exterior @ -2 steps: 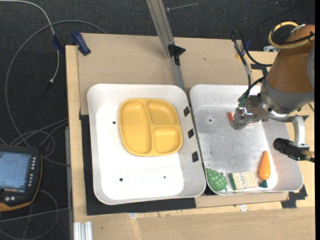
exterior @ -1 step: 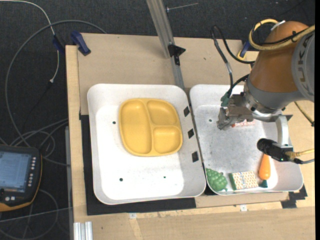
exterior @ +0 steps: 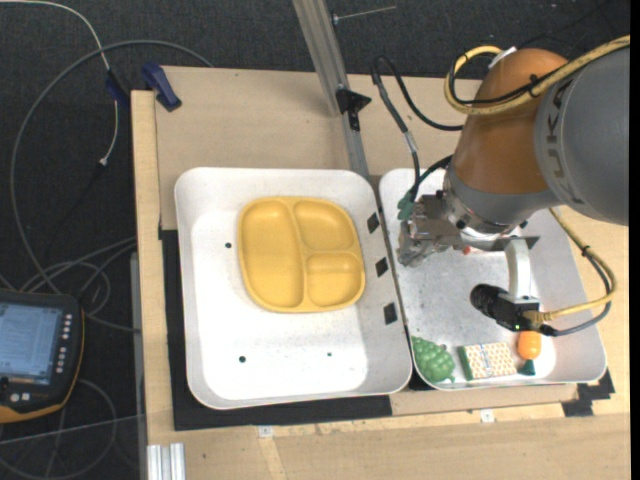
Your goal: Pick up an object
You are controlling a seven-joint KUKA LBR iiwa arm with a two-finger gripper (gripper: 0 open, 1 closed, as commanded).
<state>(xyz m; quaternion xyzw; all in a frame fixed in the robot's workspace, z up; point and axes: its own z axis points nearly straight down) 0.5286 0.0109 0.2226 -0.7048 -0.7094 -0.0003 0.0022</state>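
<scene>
My gripper (exterior: 412,240) hangs over the left side of the right bin (exterior: 440,308), under the grey arm with its orange band. Whether anything sits between its fingers is hidden by the wrist. Along the right bin's front edge lie a green bumpy object (exterior: 433,359), a pale patterned block (exterior: 487,360) and a small orange ball (exterior: 529,346). These objects are below and to the right of the gripper, apart from it.
The left bin (exterior: 205,298) holds a yellow divided plate (exterior: 300,252). A black cable fitting (exterior: 500,304) with a yellow cable lies over the right bin. A metal pole (exterior: 325,48) rises behind the bins. A tablet (exterior: 35,353) sits at far left.
</scene>
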